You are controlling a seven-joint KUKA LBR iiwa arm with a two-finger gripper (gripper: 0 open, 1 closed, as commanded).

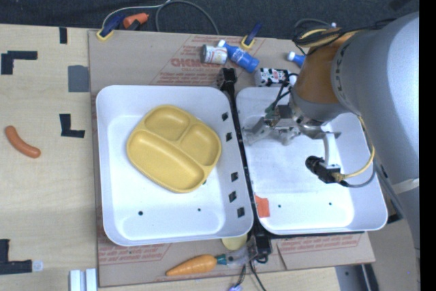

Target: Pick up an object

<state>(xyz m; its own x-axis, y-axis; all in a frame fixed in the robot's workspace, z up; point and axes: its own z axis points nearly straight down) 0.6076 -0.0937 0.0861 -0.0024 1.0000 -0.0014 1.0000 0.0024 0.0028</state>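
Yellow plate (175,147) in left bin (109,105), pincer (272,127) well apart

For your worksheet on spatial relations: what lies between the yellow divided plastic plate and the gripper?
In the camera view, the bins' adjoining white walls, with black clips, separate yellow plate from gripper.

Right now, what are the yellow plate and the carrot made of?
The yellow plate looks like molded plastic: one even colour, smooth rounded compartments, a soft sheen. The carrot, lying on the bench below the left bin, is probably a plastic or rubber toy, since its orange is so uniform and smooth, though it is too small to be sure.
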